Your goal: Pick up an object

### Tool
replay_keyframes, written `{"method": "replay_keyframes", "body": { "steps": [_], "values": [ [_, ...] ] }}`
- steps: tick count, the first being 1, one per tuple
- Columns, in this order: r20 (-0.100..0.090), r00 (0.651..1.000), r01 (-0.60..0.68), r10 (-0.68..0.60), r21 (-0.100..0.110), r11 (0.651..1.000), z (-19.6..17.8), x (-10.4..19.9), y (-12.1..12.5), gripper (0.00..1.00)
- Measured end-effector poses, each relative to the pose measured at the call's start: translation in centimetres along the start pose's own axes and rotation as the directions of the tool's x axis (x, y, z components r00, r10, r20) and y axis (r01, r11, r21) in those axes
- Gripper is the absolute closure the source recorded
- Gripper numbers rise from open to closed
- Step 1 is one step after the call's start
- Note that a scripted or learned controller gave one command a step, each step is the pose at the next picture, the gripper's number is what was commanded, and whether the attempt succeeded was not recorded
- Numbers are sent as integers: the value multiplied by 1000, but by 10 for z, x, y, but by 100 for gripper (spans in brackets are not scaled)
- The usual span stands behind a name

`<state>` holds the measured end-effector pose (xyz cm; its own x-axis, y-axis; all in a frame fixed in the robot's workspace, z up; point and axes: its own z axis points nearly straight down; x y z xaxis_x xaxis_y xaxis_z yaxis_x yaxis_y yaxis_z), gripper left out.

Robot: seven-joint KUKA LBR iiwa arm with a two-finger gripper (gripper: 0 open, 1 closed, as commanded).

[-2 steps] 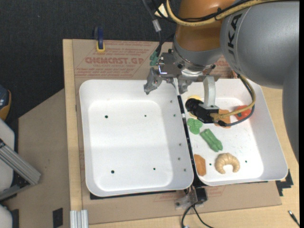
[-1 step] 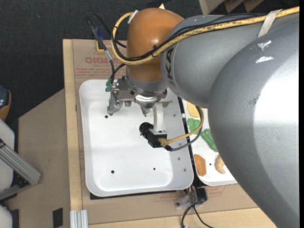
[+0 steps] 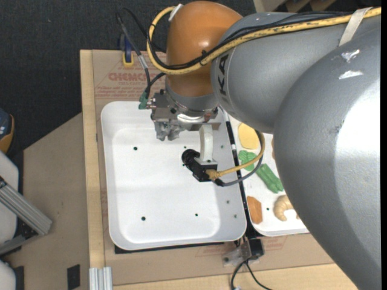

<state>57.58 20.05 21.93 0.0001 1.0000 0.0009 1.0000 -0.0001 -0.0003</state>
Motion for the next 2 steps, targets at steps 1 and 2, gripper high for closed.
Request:
{"method": "replay_keyframes", "body": {
  "steps": [1,2],
  "values": [
    [5,1000,-1,1,17,1000,110,-9,-61,100],
    [0,1000,-3,3,0,1000,92,-8,-56,100]
  ]
}}
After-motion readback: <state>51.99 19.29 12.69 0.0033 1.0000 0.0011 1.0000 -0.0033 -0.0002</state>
